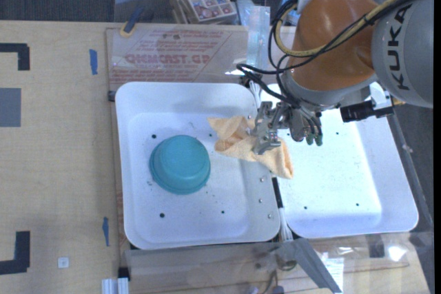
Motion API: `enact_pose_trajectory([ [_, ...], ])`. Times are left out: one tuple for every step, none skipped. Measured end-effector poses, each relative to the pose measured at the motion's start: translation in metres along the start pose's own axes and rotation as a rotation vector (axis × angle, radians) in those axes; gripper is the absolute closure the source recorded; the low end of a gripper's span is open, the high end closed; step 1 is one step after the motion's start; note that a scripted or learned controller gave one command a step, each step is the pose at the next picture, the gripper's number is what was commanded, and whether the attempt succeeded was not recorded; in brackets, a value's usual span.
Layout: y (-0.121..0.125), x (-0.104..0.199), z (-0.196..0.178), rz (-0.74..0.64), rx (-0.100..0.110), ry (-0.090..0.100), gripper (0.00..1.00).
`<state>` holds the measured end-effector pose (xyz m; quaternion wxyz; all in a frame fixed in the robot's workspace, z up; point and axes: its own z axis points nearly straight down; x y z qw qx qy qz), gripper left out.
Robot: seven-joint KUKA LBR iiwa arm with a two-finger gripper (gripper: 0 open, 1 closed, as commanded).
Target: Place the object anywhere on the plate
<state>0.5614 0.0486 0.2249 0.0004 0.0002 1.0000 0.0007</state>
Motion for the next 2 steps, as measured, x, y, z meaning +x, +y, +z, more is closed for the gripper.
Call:
enact_pose_trajectory([
  [0.0497,0.0145,-0.0004,-0.003,0.0,0.0,1.0],
  [0.0494,0.0143,-0.0004,-0.003,0.0,0.0,0.0],
])
